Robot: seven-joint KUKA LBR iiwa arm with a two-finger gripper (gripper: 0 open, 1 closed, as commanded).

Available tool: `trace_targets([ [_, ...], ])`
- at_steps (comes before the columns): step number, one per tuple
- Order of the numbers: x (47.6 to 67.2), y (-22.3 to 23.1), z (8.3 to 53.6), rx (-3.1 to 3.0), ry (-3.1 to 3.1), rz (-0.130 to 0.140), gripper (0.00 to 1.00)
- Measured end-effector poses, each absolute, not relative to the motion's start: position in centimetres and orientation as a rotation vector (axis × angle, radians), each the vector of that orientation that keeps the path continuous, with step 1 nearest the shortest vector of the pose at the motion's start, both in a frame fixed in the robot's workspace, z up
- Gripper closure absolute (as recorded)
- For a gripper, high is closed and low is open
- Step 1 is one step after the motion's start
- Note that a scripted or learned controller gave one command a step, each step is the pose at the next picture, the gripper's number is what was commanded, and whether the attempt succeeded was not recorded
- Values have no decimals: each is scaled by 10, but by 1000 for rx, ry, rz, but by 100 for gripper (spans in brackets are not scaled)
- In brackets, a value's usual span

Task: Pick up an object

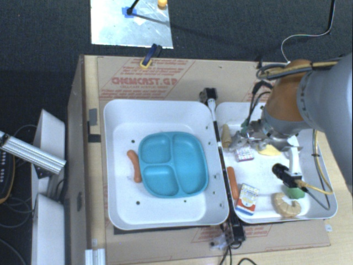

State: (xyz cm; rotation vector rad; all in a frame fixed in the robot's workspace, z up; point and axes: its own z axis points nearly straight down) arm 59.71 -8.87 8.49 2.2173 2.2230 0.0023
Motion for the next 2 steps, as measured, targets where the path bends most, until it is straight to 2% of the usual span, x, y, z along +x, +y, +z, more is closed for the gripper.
trace_targets([
  [1,628,-100,85,2215,2224,3,0],
  [2,652,-82,85,2215,2225,3,0],
])
